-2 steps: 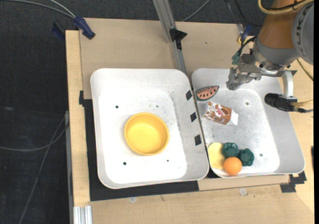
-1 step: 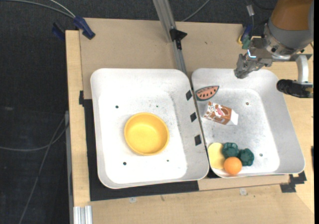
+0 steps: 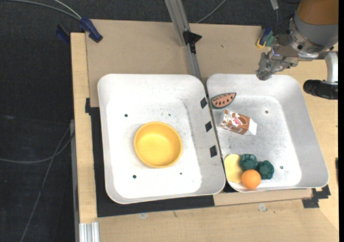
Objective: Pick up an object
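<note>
Dark floor surrounds a tan counter (image 3: pixel 134 47) bearing two white bins. At the upper right of the frame the gripper (image 3: pixel 265 72) hangs over the far rim of the right bin (image 3: pixel 301 128); whether its fingers are open or shut I cannot tell, and nothing shows between them. That bin holds a watermelon slice (image 3: pixel 223 99), a carton (image 3: pixel 237 123), and, at its lower left corner, a banana (image 3: pixel 233 166), two green pieces (image 3: pixel 257 165) and an orange (image 3: pixel 250 179). A yellow bowl (image 3: pixel 157 144) sits in the left bin (image 3: pixel 115 128).

Your yellow bowl (image 3: pixel 157 143) sits upright in the left bin (image 3: pixel 115 95); the watermelon slice (image 3: pixel 223 99), carton (image 3: pixel 237 123), orange (image 3: pixel 250 179) and green pieces (image 3: pixel 257 165) lie in the right bin (image 3: pixel 301 122).
</note>
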### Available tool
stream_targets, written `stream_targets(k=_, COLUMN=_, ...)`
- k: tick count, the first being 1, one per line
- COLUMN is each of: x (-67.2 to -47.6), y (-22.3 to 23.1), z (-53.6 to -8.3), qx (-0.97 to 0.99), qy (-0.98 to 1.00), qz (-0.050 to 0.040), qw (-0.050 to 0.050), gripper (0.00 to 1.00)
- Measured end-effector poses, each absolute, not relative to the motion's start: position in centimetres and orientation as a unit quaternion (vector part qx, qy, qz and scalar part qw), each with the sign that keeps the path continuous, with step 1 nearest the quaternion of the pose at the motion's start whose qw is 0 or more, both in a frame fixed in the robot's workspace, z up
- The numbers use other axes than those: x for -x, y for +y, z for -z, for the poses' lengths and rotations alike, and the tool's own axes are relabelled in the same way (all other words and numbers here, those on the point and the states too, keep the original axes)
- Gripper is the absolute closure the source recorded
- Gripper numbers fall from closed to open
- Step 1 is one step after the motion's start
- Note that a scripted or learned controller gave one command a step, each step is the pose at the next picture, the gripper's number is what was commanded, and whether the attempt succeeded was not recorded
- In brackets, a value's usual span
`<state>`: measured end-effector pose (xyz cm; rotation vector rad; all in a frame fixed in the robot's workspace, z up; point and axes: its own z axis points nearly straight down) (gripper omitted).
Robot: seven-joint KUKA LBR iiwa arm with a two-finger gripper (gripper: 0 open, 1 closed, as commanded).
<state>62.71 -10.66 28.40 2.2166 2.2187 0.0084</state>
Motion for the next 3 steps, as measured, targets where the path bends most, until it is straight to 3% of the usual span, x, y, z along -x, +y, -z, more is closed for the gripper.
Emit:
stream_targets(k=1, x=-63.0, y=-5.3, z=-26.7, qx=-0.705, qy=0.709, qz=0.0016, qw=-0.005, gripper=1.0)
stream_targets(k=3, x=-62.4, y=5.5, z=-26.0, qx=-0.705, qy=0.709, qz=-0.0005, qw=-0.002, gripper=1.0)
